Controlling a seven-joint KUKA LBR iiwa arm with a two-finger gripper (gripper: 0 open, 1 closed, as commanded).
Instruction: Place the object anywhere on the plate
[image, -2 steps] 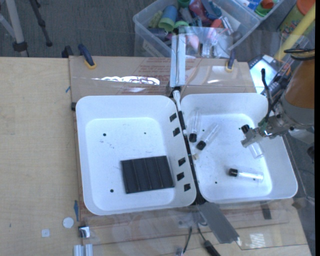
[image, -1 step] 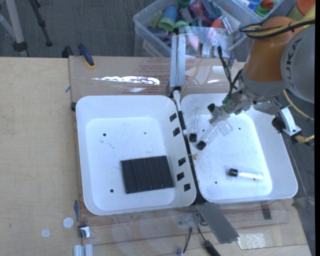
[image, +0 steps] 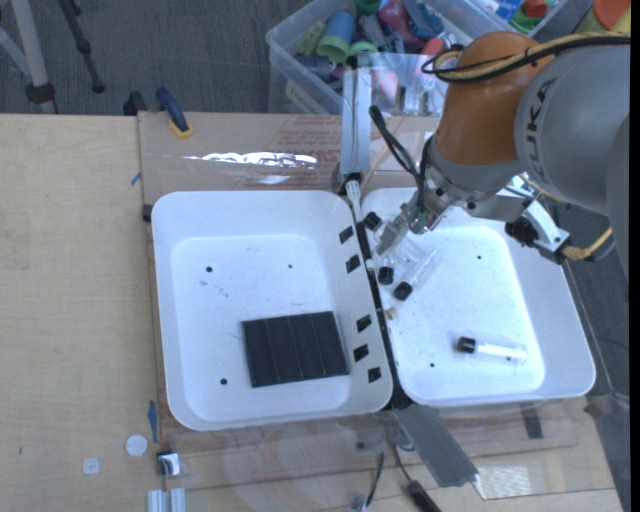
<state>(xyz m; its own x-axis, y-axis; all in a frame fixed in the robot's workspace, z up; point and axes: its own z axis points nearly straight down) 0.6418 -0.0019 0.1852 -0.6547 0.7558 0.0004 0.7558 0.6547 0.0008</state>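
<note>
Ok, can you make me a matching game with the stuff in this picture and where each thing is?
Things:
1. black plate
2. marker pen
3. hand
4. tub of toys

Places:
A. behind the bins, at the top of the picture
B. lying in the right bin, near its front
C. lying flat in the left bin
D. over the right bin's left side, by the divider

Pairs: 1-C, 2-B, 3-D, 4-A
</note>
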